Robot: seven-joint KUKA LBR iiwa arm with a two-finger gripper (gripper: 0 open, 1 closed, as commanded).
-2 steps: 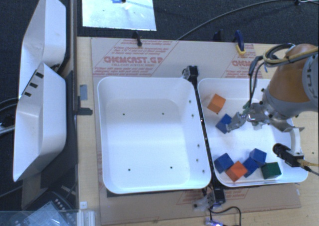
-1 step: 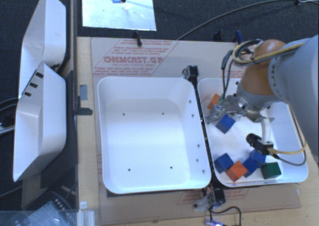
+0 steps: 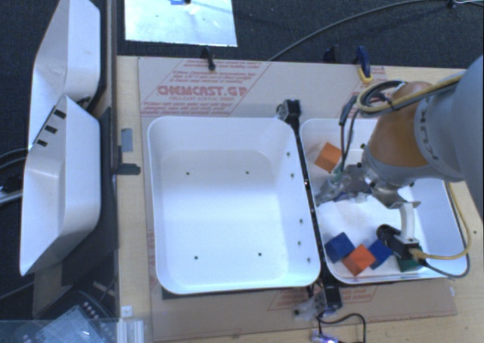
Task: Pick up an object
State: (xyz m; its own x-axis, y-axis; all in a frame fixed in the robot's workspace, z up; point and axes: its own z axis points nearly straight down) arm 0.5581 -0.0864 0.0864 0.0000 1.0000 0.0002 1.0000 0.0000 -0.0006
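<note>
- The gripper (image 3: 330, 189) is seen low in the right bin (image 3: 446, 217), near its left wall; whether it is open or closed cannot be told
- Nothing is seen held
- An orange block (image 3: 328, 157) lies just above it
- A blue block (image 3: 339, 246), a second orange block (image 3: 360, 259) and a smaller blue block (image 3: 380, 253) sit near the front wall
- The bin's far side is hidden by the arm (image 3: 423, 134)

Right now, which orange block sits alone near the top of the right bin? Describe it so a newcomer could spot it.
Find the right bin, the one the grey arm reaches over. Near its upper left corner, close to the divider between the bins, lies an orange block. Unlike the other orange block, wedged between blue blocks at the bottom edge, this one sits alone.
</note>
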